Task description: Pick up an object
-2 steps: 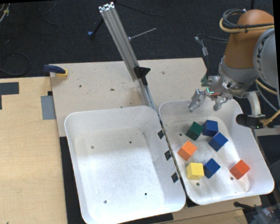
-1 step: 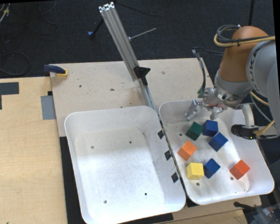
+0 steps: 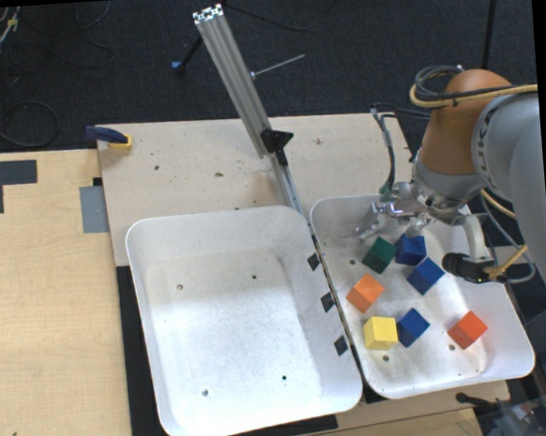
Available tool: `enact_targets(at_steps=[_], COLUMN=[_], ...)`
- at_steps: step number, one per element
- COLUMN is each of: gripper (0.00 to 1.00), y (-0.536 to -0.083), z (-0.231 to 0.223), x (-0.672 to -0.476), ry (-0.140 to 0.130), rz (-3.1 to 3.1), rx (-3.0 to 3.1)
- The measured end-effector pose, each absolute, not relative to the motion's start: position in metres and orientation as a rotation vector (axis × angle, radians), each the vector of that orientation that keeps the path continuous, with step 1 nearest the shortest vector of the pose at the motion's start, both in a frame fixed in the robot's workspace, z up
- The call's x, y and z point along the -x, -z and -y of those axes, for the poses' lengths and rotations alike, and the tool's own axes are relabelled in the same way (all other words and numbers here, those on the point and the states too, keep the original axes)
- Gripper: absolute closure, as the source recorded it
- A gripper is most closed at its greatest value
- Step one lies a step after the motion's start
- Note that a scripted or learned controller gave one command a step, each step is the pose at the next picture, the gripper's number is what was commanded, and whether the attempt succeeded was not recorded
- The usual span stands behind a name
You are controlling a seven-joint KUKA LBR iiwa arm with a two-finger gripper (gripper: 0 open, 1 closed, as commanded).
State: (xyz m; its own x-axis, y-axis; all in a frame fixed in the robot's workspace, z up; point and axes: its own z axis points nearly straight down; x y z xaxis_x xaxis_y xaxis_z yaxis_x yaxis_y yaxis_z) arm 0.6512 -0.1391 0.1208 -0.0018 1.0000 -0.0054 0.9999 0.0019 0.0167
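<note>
The arm reaches in over the right bin (image 3: 510, 358), and the pincer (image 3: 392, 214) hangs low at that bin's far end. How wide the pincer stands cannot be told from this slant; nothing shows clamped in it.

The cubes lie in the same bin, all on the near side of the pincer. Closest are a green cube (image 3: 380, 254), just below the tip, and a blue cube (image 3: 410, 249) touching or nearly touching the green one. A second blue cube (image 3: 426, 275) sits a little further toward the camera. Further off still are an orange cube (image 3: 364, 292) beside the bin's left wall, a yellow cube (image 3: 380, 332) with a third blue cube (image 3: 412, 326) pressed against it, and a red-orange cube (image 3: 467, 330) well apart at the near right. The left bin (image 3: 162, 240) lies across the divider from the pincer.

The green cube looks the likely target. To do this well, the pincer probably needs to centre over that 1 cube and turn so that it closes across 2 free faces, not the face beside the blue neighbour. Descending squarely should keep a tip from landing on top or nudging both cubes. Lifting straight up would test the hold.
</note>
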Motion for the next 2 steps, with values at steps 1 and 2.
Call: enact_targets(at_steps=[1, 2], gripper=[0.0, 1.0], y=[-0.1186, -0.1271], z=[0.1398, 0.1417], x=[-0.6524, -0.652], ry=[-0.014, -0.011], rz=[-2.209, -2.206], rx=[-2.208, -2.211])
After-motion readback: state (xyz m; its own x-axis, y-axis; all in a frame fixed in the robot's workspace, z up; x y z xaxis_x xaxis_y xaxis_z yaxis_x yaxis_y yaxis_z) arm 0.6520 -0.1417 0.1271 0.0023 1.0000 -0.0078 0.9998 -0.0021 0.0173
